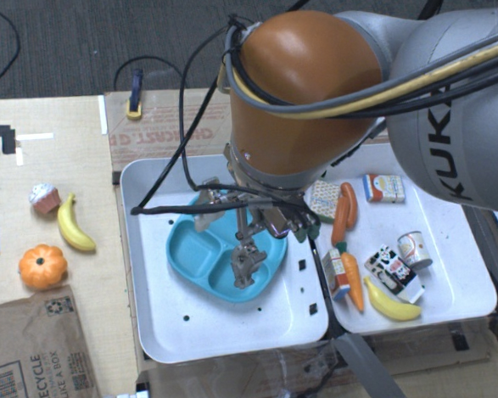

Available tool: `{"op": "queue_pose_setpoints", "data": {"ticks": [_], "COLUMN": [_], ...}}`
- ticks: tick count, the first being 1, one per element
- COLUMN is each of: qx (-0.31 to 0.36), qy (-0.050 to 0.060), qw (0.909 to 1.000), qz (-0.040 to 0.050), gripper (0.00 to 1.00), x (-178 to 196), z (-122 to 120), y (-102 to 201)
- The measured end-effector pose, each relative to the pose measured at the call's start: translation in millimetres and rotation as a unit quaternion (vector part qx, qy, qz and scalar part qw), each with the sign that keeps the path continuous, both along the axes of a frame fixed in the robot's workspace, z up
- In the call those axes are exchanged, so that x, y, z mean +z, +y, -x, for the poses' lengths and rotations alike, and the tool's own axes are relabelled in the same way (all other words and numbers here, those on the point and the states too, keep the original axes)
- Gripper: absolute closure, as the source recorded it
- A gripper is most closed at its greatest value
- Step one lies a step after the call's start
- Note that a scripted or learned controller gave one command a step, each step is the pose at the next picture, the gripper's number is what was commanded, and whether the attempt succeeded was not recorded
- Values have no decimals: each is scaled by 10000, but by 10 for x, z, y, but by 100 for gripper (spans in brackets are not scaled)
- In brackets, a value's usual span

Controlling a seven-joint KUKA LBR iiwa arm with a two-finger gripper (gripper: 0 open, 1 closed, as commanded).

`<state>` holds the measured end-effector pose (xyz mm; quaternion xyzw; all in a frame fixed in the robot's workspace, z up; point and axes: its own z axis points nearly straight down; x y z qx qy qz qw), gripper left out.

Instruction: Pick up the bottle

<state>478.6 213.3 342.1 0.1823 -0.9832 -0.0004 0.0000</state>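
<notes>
In the right bin (461,307), near its left wall, lies a small orange bottle-like item (354,282) with a pale labelled piece (336,268) beside it; which of them is the bottle I cannot tell. My gripper (244,269) hangs from the big orange-banded wrist (305,88) over the left bin (164,327). It sits low above a blue divided tray (193,253) and well to the left of the bottle-like item. Nothing shows in the gripper.
The right bin also holds a red sausage (344,213), a banana (392,305), a cow-patterned carton (393,269), a small can (412,249), a little box (384,189) and a chequered pad (324,199). A pumpkin (43,266), another banana (72,225) and a cupcake (44,198) lie on the bench at the left.
</notes>
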Motion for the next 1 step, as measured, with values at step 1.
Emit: {"op": "queue_pose_setpoints", "data": {"ticks": [1], "qx": [-26], "qy": [-14], "qw": [10000], "qz": [-11], "gripper": [100], "x": [92], "z": [-18], "y": [-2]}}
